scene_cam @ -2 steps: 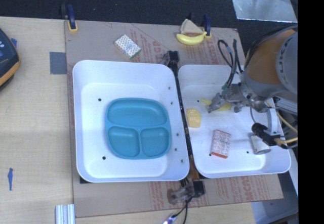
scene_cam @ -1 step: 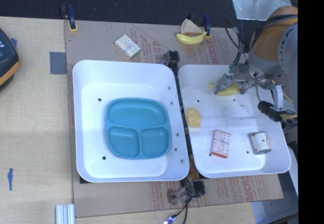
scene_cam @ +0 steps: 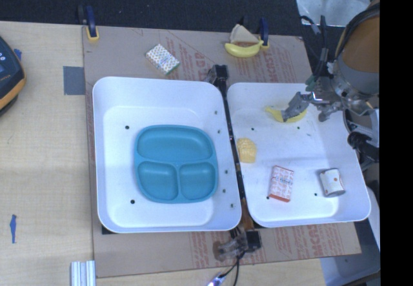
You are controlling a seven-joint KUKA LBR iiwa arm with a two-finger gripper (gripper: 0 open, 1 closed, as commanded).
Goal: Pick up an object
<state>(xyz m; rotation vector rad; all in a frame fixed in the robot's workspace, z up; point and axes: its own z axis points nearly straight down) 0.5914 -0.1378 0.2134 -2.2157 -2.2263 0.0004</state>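
My gripper (scene_cam: 310, 110) hangs over the back of the right bin (scene_cam: 303, 214), its two fingers spread and open with nothing between them. Its left finger (scene_cam: 296, 106) overlaps the right end of a yellow banana-shaped piece (scene_cam: 280, 113) lying on the bin floor. A pale yellow chunk (scene_cam: 246, 149) rests against the bin's left wall. Toward the front lie a red-and-white packet (scene_cam: 281, 183) and a small white cylinder (scene_cam: 331, 182).
The left bin (scene_cam: 113, 149) holds a blue divided plate (scene_cam: 175, 163). Behind the bins on the cardboard lie a yellow banana toy (scene_cam: 244, 49) and a small patterned box (scene_cam: 162, 58). A dark device (scene_cam: 9, 78) sits at the far left edge.
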